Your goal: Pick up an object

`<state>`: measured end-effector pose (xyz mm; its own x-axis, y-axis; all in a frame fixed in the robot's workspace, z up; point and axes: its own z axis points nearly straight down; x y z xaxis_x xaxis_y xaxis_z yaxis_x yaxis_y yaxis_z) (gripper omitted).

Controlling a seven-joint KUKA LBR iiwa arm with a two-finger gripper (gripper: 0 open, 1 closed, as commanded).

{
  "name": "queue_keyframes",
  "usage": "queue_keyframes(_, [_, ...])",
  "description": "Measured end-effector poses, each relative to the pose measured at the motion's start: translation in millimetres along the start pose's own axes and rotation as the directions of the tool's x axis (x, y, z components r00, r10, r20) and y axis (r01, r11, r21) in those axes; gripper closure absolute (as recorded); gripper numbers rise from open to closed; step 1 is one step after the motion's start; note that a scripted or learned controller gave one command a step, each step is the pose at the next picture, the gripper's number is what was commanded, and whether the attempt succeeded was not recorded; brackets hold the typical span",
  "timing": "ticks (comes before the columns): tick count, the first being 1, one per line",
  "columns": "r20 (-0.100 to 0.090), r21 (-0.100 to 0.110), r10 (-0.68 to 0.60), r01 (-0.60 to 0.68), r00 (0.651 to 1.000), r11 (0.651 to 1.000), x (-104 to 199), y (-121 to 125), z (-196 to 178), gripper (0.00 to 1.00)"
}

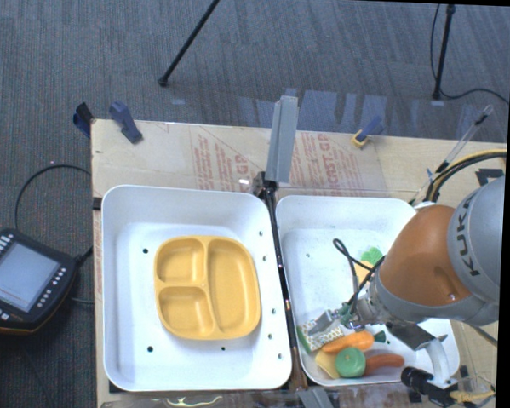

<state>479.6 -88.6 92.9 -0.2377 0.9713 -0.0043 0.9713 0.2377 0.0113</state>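
At the near edge of the right bin (348, 214), a small heap of toy food lies against the front wall: a green round piece (350, 362) with a red-orange piece (385, 361) just to its right, an orange carrot-like piece (350, 340) touching it from behind, and a pale yellow scrap (327, 366) at its left. The gripper (323, 327) is down among them, its grey ribbed tip just left of the carrot-like piece and beside the bin's left wall; whether its fingers are spread or closed cannot be told, and nothing is visibly between them. Above it the arm's (457, 252) orange band covers much of the bin, with a bit of green (372, 255) and yellow showing by its left edge. In the left bin (121, 234) a yellow three-compartment plate (208, 288) lies flat near the middle. Behind both bins the cardboard-covered bench (198, 153) carries a grey upright post (282, 141).
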Motion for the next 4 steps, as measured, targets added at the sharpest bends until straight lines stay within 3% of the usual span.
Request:
queue_keyframes(1, [-0.006, 0.002, 0.194, -0.194, 0.981, 0.981, -51.3, -11.9, 0.2, 0.00])
queue_keyframes(2, [0.002, 0.002, 0.242, -0.242, 0.970, 0.970, -34.4, -9.2, 0.6, 0.00])
queue_keyframes(3, [-0.001, 0.008, 0.197, -0.197, 0.980, 0.980, -71.6, 72.6, -40.9, 0.00])
queue_keyframes(4, [-0.006, 0.023, 0.175, -0.175, 0.985, 0.984, -11.0, 9.1, 9.1, 0.00])
